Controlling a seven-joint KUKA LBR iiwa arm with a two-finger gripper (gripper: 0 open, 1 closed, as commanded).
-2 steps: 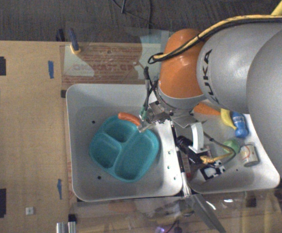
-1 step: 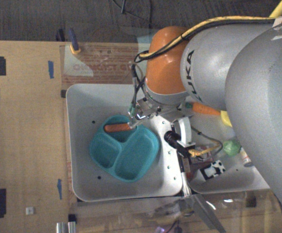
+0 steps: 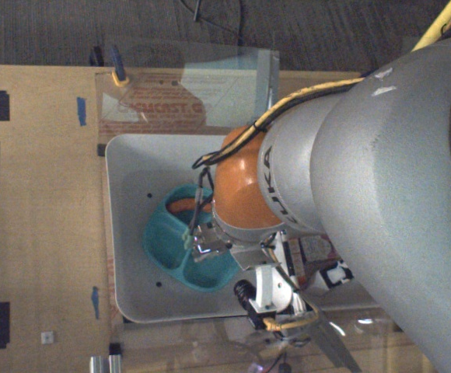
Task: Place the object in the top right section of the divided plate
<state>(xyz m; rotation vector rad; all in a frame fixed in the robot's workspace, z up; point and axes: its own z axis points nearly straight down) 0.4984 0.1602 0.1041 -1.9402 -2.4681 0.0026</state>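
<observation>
The grey arm point(image 3: 381, 177) fills the near side of the view, its orange band point(image 3: 241, 181) hanging over the white bin point(image 3: 128, 169). Below it the gripper point(image 3: 202, 243) sits over the teal divided plate point(image 3: 163, 243), which lies toward the bin's left wall. An orange object point(image 3: 183, 204) rests in the plate's far section – whether that is the target section I can't judge. The risk: the wrist hides the plate, so a nudge could tip it. Whether the fingers are spread or pressed together – cannot tell.
</observation>
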